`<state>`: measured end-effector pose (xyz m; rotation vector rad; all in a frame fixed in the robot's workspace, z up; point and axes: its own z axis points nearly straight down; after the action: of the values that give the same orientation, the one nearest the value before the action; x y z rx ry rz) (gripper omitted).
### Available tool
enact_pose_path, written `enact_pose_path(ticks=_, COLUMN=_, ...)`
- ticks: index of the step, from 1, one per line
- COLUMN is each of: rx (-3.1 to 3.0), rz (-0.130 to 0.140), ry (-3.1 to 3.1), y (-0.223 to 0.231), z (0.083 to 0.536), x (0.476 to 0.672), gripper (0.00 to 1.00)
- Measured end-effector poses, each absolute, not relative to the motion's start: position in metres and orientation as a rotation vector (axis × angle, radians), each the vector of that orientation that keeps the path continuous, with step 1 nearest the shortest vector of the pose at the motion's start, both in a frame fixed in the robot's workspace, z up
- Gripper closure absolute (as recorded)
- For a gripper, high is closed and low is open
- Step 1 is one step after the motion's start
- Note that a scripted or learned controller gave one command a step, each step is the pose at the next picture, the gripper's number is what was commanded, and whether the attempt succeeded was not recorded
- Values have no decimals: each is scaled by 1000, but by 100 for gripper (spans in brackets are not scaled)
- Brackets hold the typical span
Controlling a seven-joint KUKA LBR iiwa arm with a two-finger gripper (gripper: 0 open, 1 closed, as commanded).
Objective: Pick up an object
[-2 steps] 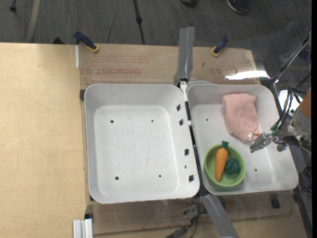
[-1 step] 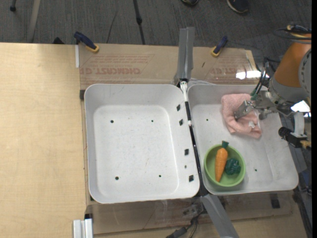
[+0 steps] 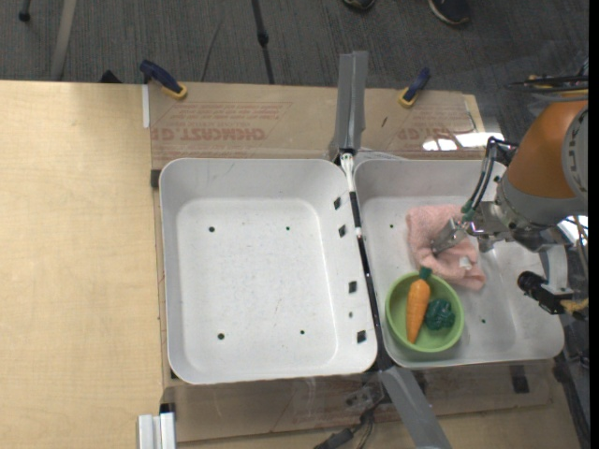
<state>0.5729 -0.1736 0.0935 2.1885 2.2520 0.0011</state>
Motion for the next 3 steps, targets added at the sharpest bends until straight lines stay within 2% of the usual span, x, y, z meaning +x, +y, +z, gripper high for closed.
enact_pose_path(ticks=1, rx=2078, rz=8, ry=2339, y=-128, z=95, x=516, gripper=0)
enact_pose_path(ticks=2, rx=1974, rz=51, ry=2351, y=-104, z=108, x=500, gripper=0)
enact_pose_path(ticks=3, rx=1800, rz=54, ry=2478, y=-99, z=110, x=504, gripper=0)
